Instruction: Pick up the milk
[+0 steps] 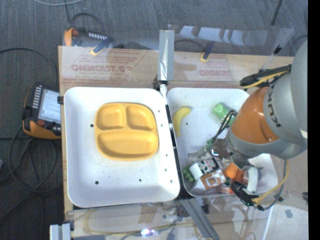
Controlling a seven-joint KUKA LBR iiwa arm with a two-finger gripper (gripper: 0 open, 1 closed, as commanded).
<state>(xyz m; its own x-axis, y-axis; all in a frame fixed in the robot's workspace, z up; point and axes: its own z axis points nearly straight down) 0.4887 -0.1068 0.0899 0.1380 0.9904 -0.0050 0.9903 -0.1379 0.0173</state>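
Presumably aiming for the milk [209,176], a small carton lying among clutter in the right bin's [200,109] near corner, the arm [260,119] hangs over it; the pincer's state cannot be told.

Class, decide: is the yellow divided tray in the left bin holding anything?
Empty: all three compartments of the yellow tray show bare yellow surface.

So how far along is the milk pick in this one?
Done: the arm has reached over the right bin, above the pile of items. In hand: nothing visibly; the carton that looks like the milk lies on the bin floor among the clutter. Left: grasping and lifting it. The yellow tray sits in the left bin.
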